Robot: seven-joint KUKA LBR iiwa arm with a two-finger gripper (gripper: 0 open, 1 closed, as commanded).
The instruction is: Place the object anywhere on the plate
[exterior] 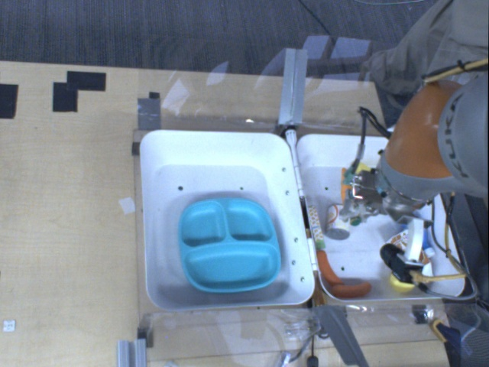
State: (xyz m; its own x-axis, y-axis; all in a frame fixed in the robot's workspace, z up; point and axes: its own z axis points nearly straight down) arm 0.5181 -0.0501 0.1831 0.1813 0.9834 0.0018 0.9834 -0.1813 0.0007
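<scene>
A blue plate [228,245] with three compartments lies in the left white bin [160,197]; nothing rests on it. My gripper [354,211] hangs low over the middle of the right bin [321,155], well to the right of the plate. Just below-left of the gripper lies a small grey disc [337,233]. An orange-red sausage-shaped object [341,282] lies along the right bin's front left corner. I cannot see anything held in the gripper.
A small pale item [318,244] sits by the right bin's left wall. The ridge where the two bins meet [299,205] stands between the gripper and the plate. A metal post [293,90] rises behind the bins.
</scene>
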